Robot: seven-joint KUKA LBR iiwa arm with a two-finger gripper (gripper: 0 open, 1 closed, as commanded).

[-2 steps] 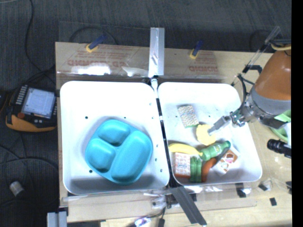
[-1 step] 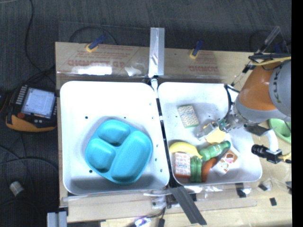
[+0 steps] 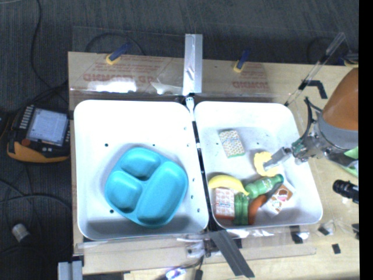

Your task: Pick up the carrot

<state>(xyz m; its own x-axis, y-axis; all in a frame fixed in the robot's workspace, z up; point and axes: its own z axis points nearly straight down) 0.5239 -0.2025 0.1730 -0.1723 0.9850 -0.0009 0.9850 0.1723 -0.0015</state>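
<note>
Crowding at the near wall of the right bin point(image 3: 309, 214), first of all: carrot point(image 3: 254, 210) there, orange and short, tucked between a red-and-white snack packet point(image 3: 223, 203) on one side and a small carton point(image 3: 280, 198) on the other, touching or nearly touching both. Hardly any bare bin floor around it for a clean descent.

Just behind, a green bottle point(image 3: 263, 185) lying across the carrot's far end, perhaps resting on it; beside that, a banana point(image 3: 226, 182). Likely to snag the bottle or the carton on a straight drop, or to shove the carrot harder against the wall and come up with nothing. Could also lift two things at once, then shed the carrot.

Farther back, gripper point(image 3: 273, 165) low over a pale yellow piece point(image 3: 262, 158), apart from the carrot and on the far side of the bottle. Impossible to tell from this slant whether wide or narrow; nothing visibly held. Risks brushing the yellow piece or rolling the bottle on the way nearer.

Beyond, a checkered packet point(image 3: 232, 143) lying flat, out of the likely path.
</note>
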